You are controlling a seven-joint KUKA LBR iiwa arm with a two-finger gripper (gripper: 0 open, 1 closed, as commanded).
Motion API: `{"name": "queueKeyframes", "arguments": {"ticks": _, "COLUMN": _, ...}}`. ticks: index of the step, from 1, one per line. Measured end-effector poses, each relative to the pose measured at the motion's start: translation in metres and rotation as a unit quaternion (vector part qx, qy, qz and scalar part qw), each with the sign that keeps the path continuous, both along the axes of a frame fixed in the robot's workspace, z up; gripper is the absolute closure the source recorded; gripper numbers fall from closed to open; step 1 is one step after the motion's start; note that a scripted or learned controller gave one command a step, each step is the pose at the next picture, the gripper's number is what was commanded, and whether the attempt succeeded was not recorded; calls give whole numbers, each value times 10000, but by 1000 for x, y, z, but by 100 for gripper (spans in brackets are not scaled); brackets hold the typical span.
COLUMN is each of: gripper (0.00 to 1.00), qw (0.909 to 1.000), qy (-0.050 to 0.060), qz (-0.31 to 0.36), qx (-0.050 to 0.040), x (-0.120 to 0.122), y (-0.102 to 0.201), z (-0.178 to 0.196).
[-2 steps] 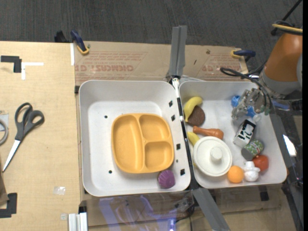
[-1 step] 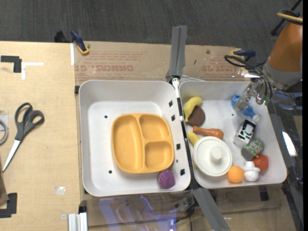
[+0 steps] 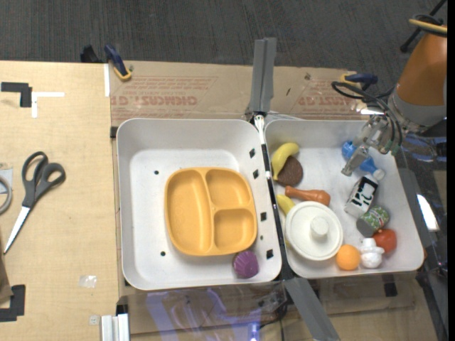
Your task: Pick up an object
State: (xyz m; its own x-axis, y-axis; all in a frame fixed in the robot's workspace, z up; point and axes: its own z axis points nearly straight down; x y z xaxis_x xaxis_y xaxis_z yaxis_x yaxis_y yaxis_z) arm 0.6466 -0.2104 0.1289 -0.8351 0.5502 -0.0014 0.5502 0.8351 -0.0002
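objects to pick: about nine loose items lie in the right bin (image 3: 409, 190), right half of the frame; none is lifted.
pincer: the gripper (image 3: 370, 144) hangs over the upper right part of the right bin, just above the blue item; whether its fingers are apart or closed cannot be told, and nothing is seen held.
blue item: one (image 3: 355, 155), right beneath the pincer, near the bin's far wall.
black and white box: one (image 3: 362, 195), just below the blue item.
green-grey lump: one (image 3: 372, 219), touching the box's lower end.
red item: one (image 3: 386, 239), lower right corner of the bin.
small white figure: one (image 3: 370, 253), beside the red item.
orange ball: one (image 3: 348, 257), next to the white figure.
white lidded bowl: one (image 3: 313, 229), centre bottom of that bin.
banana: one (image 3: 283, 155), upper left of that bin, with one brown item (image 3: 290, 170) against it.
left bin (image 3: 135, 212): one yellow divided plate (image 3: 211, 210) and one purple ball (image 3: 246, 264).
scissors: one pair (image 3: 32, 183), far left on the bench.
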Motion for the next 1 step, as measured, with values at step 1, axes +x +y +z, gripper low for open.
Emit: {"name": "queueKeyframes", "arguments": {"ticks": 1, "gripper": 0, "qw": 9999, "qy": -119, "qz": -24, "qx": -47, "x": 1, "y": 3, "z": -24}}
